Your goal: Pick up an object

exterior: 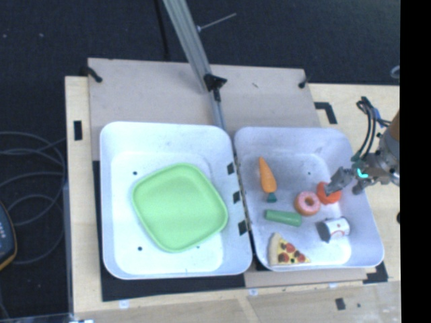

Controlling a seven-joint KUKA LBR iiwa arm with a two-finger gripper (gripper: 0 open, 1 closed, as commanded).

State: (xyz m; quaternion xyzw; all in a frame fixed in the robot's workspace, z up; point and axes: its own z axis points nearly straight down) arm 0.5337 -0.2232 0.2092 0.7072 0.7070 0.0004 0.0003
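Tool (347,183) at right bin (296,143) rim; grip state unclear | orange piece (329,194) just beside | centre floor bare

1. A carrot (267,175) lies upright along the right bin's (296,143) left side, green tip down.
2. A green stick (283,216) lies below it.
3. A pink doughnut (307,203) sits mid-bin.
4. An orange-red piece (329,194) lies beside the doughnut.
5. A white cup (334,229) lies on its side.
6. A pizza slice (286,250) rests near the front wall.
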